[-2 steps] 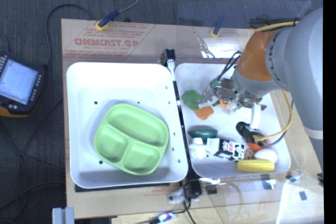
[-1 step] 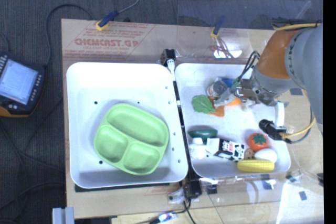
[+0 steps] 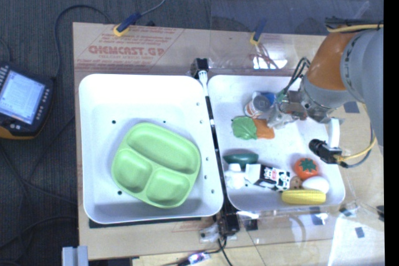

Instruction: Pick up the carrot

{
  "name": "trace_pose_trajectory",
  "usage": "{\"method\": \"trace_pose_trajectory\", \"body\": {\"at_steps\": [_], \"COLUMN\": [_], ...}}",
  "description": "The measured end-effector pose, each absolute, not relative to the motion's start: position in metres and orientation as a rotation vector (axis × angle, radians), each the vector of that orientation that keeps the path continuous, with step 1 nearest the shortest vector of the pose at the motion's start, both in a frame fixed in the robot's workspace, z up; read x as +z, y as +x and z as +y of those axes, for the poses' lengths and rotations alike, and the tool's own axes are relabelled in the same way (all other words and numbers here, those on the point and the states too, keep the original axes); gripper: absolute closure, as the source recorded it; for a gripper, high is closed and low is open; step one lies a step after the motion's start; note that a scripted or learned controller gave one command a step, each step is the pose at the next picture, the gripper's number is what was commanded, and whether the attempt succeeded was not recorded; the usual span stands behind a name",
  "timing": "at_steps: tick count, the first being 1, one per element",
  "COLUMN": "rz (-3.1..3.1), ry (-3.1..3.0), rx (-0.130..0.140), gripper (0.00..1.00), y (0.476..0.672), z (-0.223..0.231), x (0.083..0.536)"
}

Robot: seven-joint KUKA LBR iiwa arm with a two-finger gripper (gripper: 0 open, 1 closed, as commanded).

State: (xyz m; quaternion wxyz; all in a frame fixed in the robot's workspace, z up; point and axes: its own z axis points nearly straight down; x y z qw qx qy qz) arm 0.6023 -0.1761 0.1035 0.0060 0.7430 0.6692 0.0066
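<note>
The carrot (image 3: 264,131) is a short orange piece with a green leafy top (image 3: 244,128), lying in the upper left part of the right bin (image 3: 324,140). My gripper (image 3: 278,114) hangs low just above and to the right of the carrot's orange end. It is close to the carrot, but whether it touches it is unclear. A small blue and white can (image 3: 260,101) lies right beside the gripper, on its upper left.
The left bin (image 3: 100,96) holds a green divided plate (image 3: 157,164). In the right bin's front part lie a dark green item (image 3: 240,158), a black and white box (image 3: 273,176), a tomato (image 3: 307,167), a white egg (image 3: 315,184) and a yellow corn cob (image 3: 303,197).
</note>
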Motion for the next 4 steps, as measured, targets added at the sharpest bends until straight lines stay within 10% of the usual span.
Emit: {"method": "trace_pose_trajectory", "body": {"at_steps": [1, 2, 3, 4], "rz": [1.455, 1.454, 1.463, 1.464], "ry": [2.787, 2.788, 2.773, 2.768], "rx": [-0.007, -0.009, 0.017, 0.022], "gripper": [1.00, 0.00, 0.00, 1.00], "y": [0.562, 0.562, 0.557, 0.559], "z": [-0.131, -0.131, -0.180, -0.179], "x": [0.150, 0.149, 0.093, 0.103]}}
